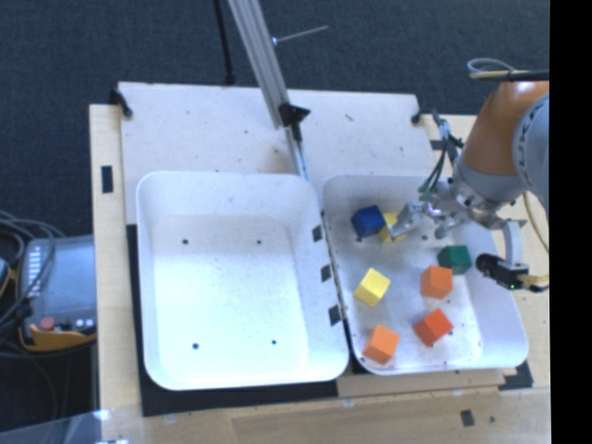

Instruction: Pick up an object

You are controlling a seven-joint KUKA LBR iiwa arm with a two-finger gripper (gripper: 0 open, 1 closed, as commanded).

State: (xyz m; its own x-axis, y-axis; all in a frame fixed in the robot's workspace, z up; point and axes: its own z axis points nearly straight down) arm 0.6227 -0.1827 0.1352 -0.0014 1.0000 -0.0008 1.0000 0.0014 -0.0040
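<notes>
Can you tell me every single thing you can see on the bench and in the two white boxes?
Left shallow white plastic bin: one, white, left half of the bench.
Right shallow white plastic bin: one, white, beside the left bin, holding all the blocks.
Blue cube block: one, blue, upper left of the right bin.
Yellow cube block: one, yellow, lying loose in the middle left of the right bin.
Second yellow block: one, yellow, partly hidden beside the blue cube at the gripper tip.
Green block: one, green, right of centre.
Orange cube blocks: three, orange, lower part of the right bin.
Grey two-finger gripper: one, over the right bin by the blue cube.
</notes>
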